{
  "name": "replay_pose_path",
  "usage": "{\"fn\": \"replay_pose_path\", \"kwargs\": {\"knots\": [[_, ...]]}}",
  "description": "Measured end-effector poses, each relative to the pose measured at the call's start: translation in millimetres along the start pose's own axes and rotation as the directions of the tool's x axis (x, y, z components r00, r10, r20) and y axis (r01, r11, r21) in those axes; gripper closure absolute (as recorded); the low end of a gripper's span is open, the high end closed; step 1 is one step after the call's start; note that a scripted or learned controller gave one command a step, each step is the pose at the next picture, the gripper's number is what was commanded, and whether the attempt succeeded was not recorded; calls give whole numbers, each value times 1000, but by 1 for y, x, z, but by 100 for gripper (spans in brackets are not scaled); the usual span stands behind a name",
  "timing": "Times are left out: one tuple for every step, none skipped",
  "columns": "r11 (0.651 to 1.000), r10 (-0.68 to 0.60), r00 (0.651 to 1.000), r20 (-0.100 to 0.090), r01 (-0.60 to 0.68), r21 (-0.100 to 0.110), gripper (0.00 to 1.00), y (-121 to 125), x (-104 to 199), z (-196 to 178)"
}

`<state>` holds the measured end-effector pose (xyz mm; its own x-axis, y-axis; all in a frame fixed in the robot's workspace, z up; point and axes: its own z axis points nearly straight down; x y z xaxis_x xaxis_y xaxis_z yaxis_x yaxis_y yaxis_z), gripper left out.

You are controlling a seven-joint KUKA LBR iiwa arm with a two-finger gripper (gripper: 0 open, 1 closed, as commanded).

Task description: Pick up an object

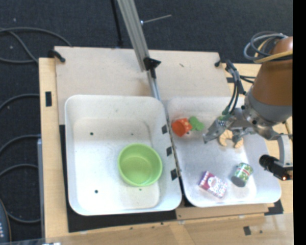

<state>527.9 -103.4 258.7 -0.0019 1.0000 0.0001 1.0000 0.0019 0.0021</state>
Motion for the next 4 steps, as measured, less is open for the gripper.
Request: {"fn": "replay_pose_path", "kwargs": {"knots": [[1000,2,1000,0,-2,0,0,0,0,0],[1000,3,1000,2,-3,5,0,-4,5,45],[1000,3,1000,1,-3,4,0,-3,-5,102],[1000,3,1000,1,-3,7,0,-5,-6,155]]}}
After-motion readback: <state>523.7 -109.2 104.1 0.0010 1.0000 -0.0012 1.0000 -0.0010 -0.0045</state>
